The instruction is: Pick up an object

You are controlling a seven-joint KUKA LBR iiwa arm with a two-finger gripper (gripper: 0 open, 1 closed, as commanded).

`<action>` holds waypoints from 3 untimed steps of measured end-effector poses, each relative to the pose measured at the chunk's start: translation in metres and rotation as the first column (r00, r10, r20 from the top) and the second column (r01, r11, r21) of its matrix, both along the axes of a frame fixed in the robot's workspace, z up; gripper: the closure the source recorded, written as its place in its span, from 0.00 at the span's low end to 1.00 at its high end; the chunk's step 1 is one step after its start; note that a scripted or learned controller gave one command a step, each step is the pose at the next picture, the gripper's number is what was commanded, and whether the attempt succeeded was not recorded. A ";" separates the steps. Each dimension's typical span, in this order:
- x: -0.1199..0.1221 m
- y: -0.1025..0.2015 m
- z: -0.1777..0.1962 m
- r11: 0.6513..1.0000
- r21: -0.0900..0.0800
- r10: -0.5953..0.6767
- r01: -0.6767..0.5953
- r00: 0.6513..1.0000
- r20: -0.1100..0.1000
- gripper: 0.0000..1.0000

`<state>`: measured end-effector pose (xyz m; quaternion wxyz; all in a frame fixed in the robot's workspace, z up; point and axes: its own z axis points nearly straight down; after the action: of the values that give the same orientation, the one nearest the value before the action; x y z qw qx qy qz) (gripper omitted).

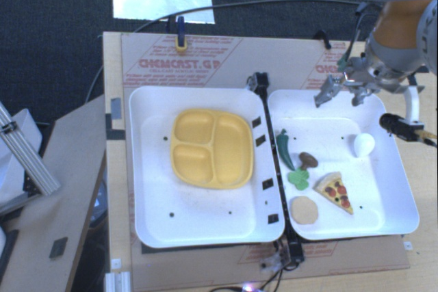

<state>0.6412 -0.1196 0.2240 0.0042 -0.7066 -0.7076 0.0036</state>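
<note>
Evidently the claw (344, 87) hung open and empty at the right bin's (397, 215) twelve o'clock; the egg (363, 144) lay at three. Advised: centre over it, descend vertically.

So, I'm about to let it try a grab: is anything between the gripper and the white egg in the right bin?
Nothing visible is. The gripper hangs over the right bin's far edge, and bare white floor lies between it and the white egg. The pizza slice and mushroom lie nearer the camera, off that path.
</note>
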 end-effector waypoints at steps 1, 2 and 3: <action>0.002 0.000 0.008 1.000 -0.001 0.002 -0.002 1.000 0.013 0.00; -0.002 0.001 -0.034 1.000 -0.001 0.000 0.000 1.000 0.011 0.00; -0.001 0.008 -0.078 1.000 -0.001 0.004 -0.004 1.000 0.010 0.00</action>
<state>0.6406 -0.1113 0.1460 0.0003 -0.7053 -0.7089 0.0003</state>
